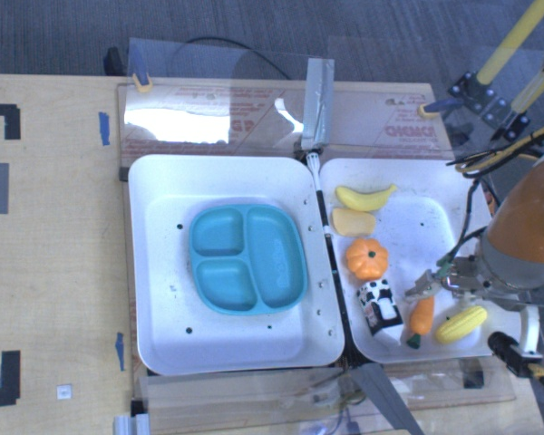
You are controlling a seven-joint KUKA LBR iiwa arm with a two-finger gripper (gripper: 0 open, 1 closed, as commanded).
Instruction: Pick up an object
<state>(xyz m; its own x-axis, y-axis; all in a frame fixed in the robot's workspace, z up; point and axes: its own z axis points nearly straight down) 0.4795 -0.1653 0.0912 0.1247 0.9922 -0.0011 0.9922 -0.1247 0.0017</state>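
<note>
A: Wooden surface [54, 270] carries two white bins side by side, grey floor beyond at top. What's nearest?

B: Front of right bin [408, 184]: yellow corn-like piece [461, 323] w/ orange carrot [420, 319] just left of it, then black-and-white cow toy [379, 303] further left, near the divider.

A: And the hand?

B: Hand [435, 281] sits low over right bin, just above the carrot's top end, arm coming in from the right w/ orange band [526, 216] above the wrist. Can't tell if it's released or clenched, too small and blurred. Nothing visibly gripped.

A: Mid bin?

B: Orange pumpkin [367, 258] just behind the cow, touching or nearly so. Behind that a pale yellow block [354, 220], then a banana [364, 197] at the far end.

A: Left bin?

B: Left bin [154, 243] holds a blue divided plate [249, 257], three compartments, approx. centred.

A: Farthest?

B: Clear plastic sheeting on cardboard behind both bins, yellow poles top right.
</note>
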